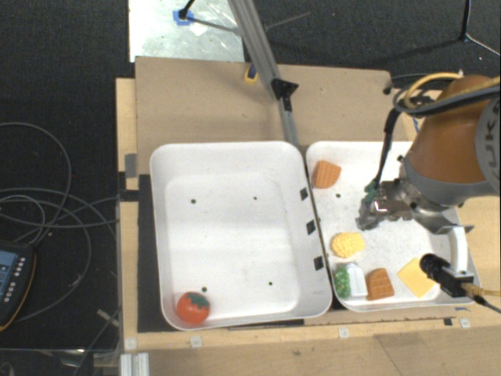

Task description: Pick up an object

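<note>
The right bin (354, 151) holds an orange wedge (326, 174) at its far left, a yellow corn piece (347, 245) in the middle, a green and white item (346, 280), a brown bread-like piece (379, 284) and a yellow cheese block (416, 277) along the near wall. A red tomato (192, 308) lies in the near left corner of the left bin (227, 233). My gripper (369, 218) hangs over the middle of the right bin, just right of and above the corn.
A grey pole (262, 49) slants from the top down to the gap between the bins. Black clips (310, 226) sit along the shared bin wall. Cables and a pendant (14, 276) lie on the floor at left.
</note>
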Motion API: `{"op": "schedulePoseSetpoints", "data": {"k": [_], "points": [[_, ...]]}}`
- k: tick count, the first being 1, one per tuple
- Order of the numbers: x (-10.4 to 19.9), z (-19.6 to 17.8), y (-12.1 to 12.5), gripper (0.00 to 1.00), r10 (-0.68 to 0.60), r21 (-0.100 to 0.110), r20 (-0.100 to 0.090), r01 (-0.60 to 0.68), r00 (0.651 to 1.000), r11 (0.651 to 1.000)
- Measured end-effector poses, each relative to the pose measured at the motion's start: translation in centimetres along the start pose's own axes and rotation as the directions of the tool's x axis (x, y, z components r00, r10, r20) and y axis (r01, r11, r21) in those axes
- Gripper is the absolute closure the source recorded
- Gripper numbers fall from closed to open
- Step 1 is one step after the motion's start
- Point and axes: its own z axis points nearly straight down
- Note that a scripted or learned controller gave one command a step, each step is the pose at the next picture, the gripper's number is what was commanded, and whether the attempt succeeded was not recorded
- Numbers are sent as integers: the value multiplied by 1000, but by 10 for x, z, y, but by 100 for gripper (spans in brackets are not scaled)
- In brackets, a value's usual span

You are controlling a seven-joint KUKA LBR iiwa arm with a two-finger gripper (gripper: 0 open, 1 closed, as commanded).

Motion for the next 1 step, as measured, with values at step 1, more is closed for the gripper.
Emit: {"op": "schedulePoseSetpoints", "data": {"k": [1], "points": [[57,10,-1,100,0,1,-1,0,1000,1000]]}}
